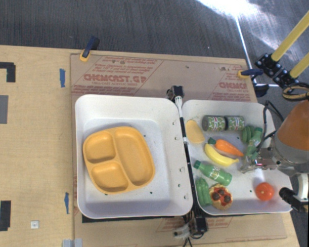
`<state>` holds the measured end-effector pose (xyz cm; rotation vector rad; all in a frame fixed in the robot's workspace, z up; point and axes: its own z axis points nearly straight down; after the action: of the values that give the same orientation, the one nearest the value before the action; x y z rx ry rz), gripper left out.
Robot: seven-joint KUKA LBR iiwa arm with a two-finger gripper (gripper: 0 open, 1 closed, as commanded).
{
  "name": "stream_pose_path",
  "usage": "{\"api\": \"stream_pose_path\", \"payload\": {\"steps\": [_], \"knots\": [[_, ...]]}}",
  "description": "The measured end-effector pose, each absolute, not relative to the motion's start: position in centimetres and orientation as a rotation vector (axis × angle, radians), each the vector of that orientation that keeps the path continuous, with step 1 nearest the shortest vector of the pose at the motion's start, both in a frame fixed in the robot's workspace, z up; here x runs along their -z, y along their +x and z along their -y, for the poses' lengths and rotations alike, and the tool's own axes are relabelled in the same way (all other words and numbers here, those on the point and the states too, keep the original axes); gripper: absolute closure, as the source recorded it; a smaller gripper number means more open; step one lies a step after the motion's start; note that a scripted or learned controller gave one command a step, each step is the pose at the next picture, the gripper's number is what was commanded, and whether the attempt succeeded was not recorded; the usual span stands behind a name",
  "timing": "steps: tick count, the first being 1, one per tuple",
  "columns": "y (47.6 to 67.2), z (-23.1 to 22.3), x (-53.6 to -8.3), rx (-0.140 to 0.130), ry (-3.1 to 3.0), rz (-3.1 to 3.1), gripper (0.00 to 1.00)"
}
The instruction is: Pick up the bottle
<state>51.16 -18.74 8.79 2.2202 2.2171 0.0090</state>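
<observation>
White bins sit side by side on our bench. We see a yellow tray (118, 158) with three compartments in the left bin (89, 108). The right bin (242, 205) holds the bottle (213, 172), green and lying on its side near the middle, with a banana (218, 155) and carrot (228, 147) just beyond it, a can (223, 123) at the far edge, and a tomato (264, 191) near the right corner. Our gripper (255, 162) hangs over the bin's right side, apart from the bottle; we cannot tell how wide it stands.

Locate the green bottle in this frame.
The green bottle lies in the right bin, just below the banana and above the pizza slice.
</observation>
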Motion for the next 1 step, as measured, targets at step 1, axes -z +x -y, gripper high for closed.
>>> {"api": "stream_pose_path", "payload": {"steps": [1], "knots": [[53.56,22.36,-8.78,-0.004,1.757,-2.597,1.0]]}}
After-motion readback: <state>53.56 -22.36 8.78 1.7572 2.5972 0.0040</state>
